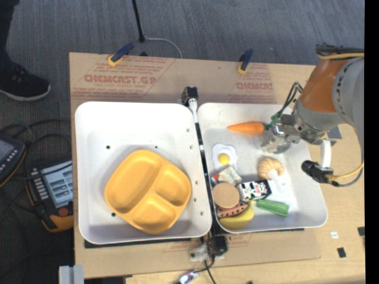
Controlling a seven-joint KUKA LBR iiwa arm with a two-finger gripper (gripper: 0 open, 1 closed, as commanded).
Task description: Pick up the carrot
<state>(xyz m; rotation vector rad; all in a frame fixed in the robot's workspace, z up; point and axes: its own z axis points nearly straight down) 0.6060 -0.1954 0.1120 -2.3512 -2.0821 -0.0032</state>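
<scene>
Nearest the camera, at 6 o'clock on the bench: the front rims of the two white bins, with a black clip point(217, 245) at their joint. Left bin point(95, 123) holds a yellow divided plate point(148, 189), three compartments, sitting toward the bin's 5 o'clock corner

Right bin point(308, 215) holds a cluster of toy food. At its 7 o'clock: a banana point(237, 216) under a brown round cookie point(225, 196). A green piece point(272, 206) lies just beside the banana, toward 3 o'clock. A black-and-white patterned carton point(254, 189) sits just above that, touching a small printed packet point(228, 175). Fried egg point(224, 156) at 9 o'clock in the bin, by the centre divider. Croissant point(270, 167) near bin centre

Carrot point(246, 128): orange, lying flat at 12 o'clock in the right bin, pointed end toward 9 o'clock, green top toward 3 o'clock

Gripper point(274, 143) is low over the bin, just beside the carrot's green end, at 4 o'clock from it. Carrot is not between the fingers. Finger spacing: cannot tell from this angle. Arm point(331, 93), orange band visible, enters from 3 o'clock

Cardboard sheet point(118, 78) under both bins, clamped at 12 o'clock by two yellow-and-blue clamps point(121, 53)
</scene>
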